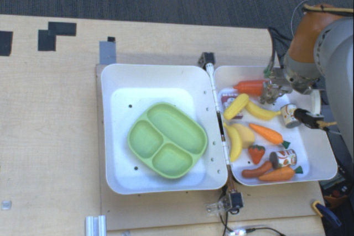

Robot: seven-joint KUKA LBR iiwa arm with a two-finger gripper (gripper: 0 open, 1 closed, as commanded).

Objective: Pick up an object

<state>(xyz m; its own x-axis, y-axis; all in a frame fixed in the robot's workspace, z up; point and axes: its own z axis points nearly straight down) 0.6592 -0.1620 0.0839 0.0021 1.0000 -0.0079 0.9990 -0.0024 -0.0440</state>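
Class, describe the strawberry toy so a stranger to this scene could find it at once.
Start at the right white bin, the one crowded with toy food. Near its lower middle, below the orange carrot and beside a yellow banana, lies the strawberry. It is the small, stubby red piece with a green top, unlike the long pieces around it.

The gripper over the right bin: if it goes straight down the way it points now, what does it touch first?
Probably the yellow banana just beneath the gripper, or the red-orange piece beside it. From this slanted view the depth is unclear, so I cannot say which one for sure.
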